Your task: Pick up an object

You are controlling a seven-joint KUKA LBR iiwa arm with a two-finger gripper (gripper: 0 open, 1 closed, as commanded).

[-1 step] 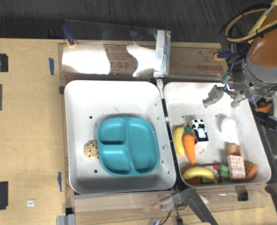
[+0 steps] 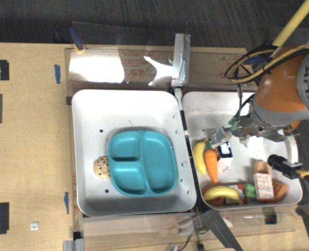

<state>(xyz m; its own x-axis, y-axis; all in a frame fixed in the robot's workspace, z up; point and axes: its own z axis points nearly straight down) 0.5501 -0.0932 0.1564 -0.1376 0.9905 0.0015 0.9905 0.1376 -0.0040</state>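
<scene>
Reaching in from the right, the arm (image 2: 285, 90) is angled down over the right bin (image 2: 209, 106), its gripper (image 2: 220, 136) poised just above the carrot (image 2: 211, 164) near the bin's left edge. Finger spread and any hold cannot be told.

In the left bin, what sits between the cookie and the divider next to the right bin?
The teal divided plate fills that stretch in the camera view, its left rim touching or overlapping the cookie.

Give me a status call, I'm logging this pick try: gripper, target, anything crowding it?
Gripper low in right bin, fingers unclear. Carrot just below it, not held. Banana touching carrot's left side; small card beside it.
</scene>
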